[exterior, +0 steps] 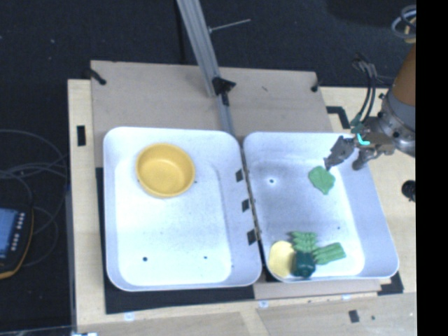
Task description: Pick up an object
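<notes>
A small light-green object (pixel 322 180) lies in the right bin (pixel 280 152), toward its far right side. My gripper (pixel 348 157) hangs just above and to the right of it, fingers spread apart with nothing between them. At the right bin's near edge sits a cluster: a pale yellow round piece (pixel 281 257), a dark teal object (pixel 304 264) and a green toothed toy (pixel 318 248). A yellow bowl (pixel 165 169) stands upright in the left bin (pixel 175 257), at its far left.
A grey metal rail (pixel 201 40) slants down from the top to the seam between the bins. Black clips (pixel 246 205) line the divider. The arm's wrist and cables (pixel 392 110) enter from the right edge.
</notes>
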You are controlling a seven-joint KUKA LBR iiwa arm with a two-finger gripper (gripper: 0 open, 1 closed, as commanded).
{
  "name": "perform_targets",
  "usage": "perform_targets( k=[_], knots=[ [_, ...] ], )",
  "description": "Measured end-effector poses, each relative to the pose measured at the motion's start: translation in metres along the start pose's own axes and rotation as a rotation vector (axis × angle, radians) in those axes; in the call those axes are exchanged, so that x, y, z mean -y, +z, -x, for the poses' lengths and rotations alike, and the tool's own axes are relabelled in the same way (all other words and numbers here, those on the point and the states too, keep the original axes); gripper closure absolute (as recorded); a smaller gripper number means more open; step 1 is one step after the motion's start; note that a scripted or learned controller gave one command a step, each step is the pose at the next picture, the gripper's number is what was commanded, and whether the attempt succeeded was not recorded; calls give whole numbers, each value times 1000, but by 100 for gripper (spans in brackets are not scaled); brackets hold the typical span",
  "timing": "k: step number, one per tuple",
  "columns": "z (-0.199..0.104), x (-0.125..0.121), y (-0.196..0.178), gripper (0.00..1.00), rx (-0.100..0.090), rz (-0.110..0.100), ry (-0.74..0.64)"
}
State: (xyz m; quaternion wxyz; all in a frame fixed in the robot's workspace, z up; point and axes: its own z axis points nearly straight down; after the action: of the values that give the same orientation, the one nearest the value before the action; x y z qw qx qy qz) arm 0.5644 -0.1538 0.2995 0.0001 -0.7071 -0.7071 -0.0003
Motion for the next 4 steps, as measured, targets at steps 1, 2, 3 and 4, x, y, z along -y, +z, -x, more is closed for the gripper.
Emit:
perform_targets(
  k=[1, 2, 3, 4],
  knots=[
    [0, 0, 0, 0, 0, 0, 0],
    [1, 2, 63, 0, 0, -5, 1],
    [11, 7, 115, 0, 1, -5, 2],
    [6, 12, 160, 0, 1, -3, 1]
  ],
)
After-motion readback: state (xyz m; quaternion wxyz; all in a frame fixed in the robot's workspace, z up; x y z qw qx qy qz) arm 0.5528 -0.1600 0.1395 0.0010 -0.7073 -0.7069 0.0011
